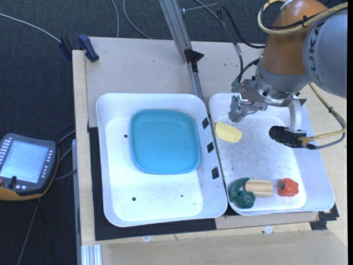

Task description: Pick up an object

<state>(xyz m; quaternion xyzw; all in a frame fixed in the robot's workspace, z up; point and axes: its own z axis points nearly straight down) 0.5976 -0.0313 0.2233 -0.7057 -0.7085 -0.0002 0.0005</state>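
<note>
In the right bin (309, 170) a pale yellow object (228, 132) lies near the left wall. Along the front wall sit a dark green object (241, 193), a tan cylinder (259, 188) and a red pepper-like toy (287, 187). My gripper (238, 111) hangs above the bin's back left part, just up and to the right of the yellow object. I see nothing between its fingers.
The left bin (110, 148) holds a turquoise square plate (165, 141). A slanted metal pole (179, 35) crosses the bench behind the bins. A black cable connector (284, 135) hangs over the right bin. A handheld pendant (25, 164) lies off the bench at left.
</note>
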